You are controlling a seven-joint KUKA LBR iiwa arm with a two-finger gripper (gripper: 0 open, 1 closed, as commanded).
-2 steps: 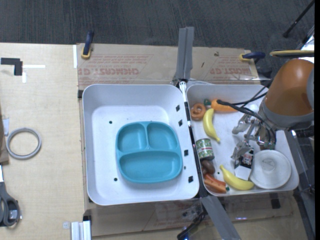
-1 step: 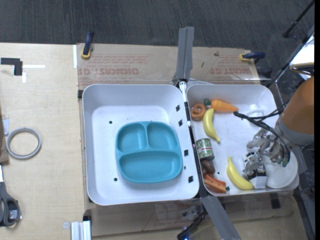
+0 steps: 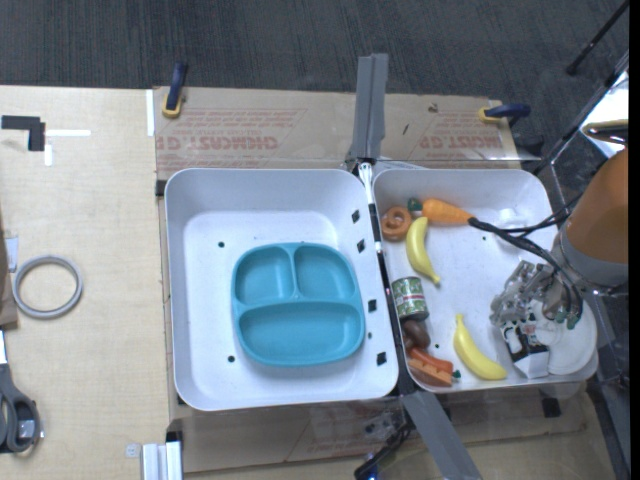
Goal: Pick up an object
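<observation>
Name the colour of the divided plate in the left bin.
Light blue plate, clearest in the camera view.

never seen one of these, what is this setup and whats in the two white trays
This is one camera fixed above a bench, looking down at a slant. A robot arm, grey with an orange band, reaches in from the right; its gripper is low in the right bin, near its right side. I cannot tell whether it holds anything. That bin holds two bananas, a carrot, a small can and other toy food. The left bin holds a blue divided plate. A tape roll lies on the bench at left.
</observation>
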